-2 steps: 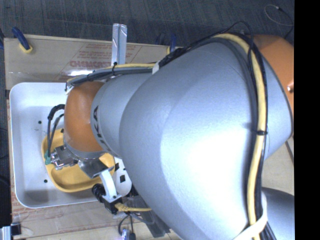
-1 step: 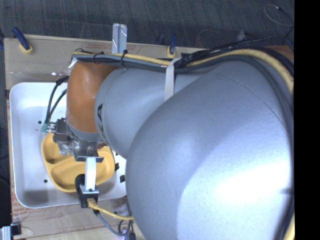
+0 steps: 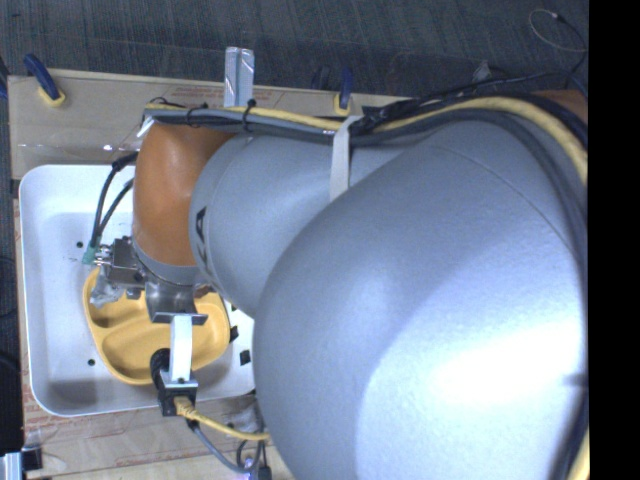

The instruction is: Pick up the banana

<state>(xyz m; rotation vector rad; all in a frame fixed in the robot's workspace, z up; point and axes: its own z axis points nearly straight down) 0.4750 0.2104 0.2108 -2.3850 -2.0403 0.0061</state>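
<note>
Banana [image 3: 125, 343] lies in the left bin [image 3: 50, 268], seemingly under the end effector [image 3: 165, 303].

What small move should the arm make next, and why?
Probably a short, slow lift straight up. The tool sits low in the left bin, right over the banana. Rising a little would show whether the banana comes along.
</note>
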